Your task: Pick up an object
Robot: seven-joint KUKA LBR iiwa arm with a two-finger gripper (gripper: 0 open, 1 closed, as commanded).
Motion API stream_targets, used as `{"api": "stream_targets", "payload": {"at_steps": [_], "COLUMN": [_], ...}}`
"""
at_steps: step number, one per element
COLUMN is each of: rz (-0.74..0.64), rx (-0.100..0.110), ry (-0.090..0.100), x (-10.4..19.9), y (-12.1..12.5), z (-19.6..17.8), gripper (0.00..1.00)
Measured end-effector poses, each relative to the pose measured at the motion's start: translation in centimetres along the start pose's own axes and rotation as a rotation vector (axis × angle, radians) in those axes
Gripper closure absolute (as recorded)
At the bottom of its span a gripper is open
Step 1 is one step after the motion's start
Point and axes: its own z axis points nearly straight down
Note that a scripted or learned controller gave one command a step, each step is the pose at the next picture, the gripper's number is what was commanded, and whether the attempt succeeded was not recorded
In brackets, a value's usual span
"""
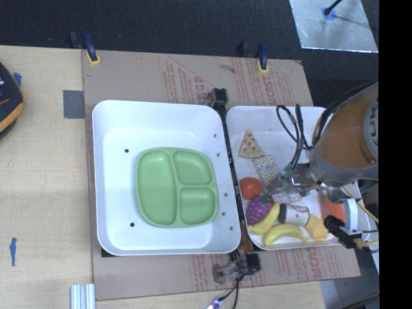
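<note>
Camera view: 2 white bins on my bench, arm reaching into the right one.

Left bin (109,172): 1 green divided plate (175,187), lying flat near its middle. Right bin (257,116): 1 triangular cracker-coloured wedge (250,145) toward the far end; 1 patterned block (265,168) just below it; 1 red tomato (250,187) by the left wall; 1 purple grape bunch (259,207) touching the tomato's near side; 2 yellow bananas (283,234) at the near edge, beside the grapes. Arm (344,143), grey with orange band, enters from the right; my tool (288,188) sits low over the bin's middle, just right of the tomato and grapes. I cannot tell whether the tool is released or clenched.
</note>
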Motion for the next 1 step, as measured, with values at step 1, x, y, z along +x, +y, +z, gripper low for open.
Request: {"api": "stream_targets", "payload": {"at_steps": [1], "rz": [-0.005], "rx": [0.001], "ry": [-0.001], "x": [-0.03], "y": [0.02], "z": [-1.02], "gripper": [1.0]}}
